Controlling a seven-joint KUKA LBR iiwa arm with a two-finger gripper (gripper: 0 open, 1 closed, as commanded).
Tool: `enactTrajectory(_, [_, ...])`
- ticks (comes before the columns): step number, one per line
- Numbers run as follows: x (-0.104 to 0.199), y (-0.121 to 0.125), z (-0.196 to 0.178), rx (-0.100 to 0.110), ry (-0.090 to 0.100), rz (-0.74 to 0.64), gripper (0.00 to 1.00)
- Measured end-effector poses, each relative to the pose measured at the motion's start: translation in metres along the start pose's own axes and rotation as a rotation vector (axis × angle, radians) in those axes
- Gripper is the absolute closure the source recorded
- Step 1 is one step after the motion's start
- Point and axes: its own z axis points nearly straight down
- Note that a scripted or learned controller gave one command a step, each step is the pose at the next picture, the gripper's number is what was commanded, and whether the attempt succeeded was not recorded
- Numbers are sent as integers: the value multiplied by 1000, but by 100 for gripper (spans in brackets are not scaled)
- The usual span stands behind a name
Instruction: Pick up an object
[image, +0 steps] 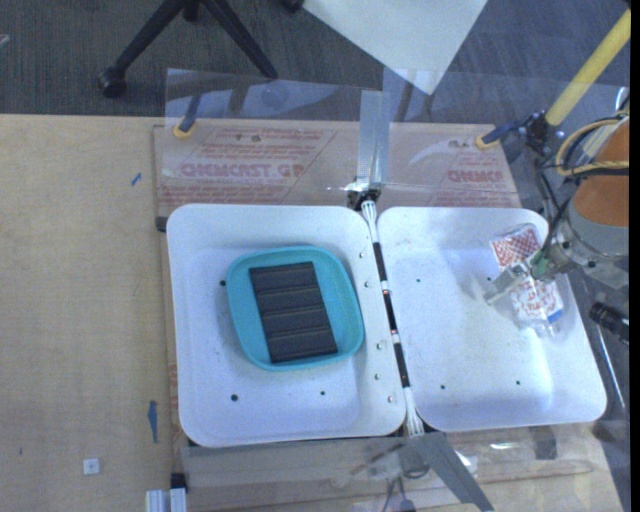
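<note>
One red-white packet (522, 272) in right bin (470, 380), touching pincer (515, 280); pincer grip state unclear.

The robot's grey arm (600, 215), its orange band showing above the wrist, is reaching in from the right edge of the camera view and angling downward to the left. Its gripper (512, 283) is hanging low at the arm's end, its finger position too blurred to read.
</note>
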Motion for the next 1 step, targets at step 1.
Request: enactTrajectory(1, [6,-2,22,-7,1,-36,0])
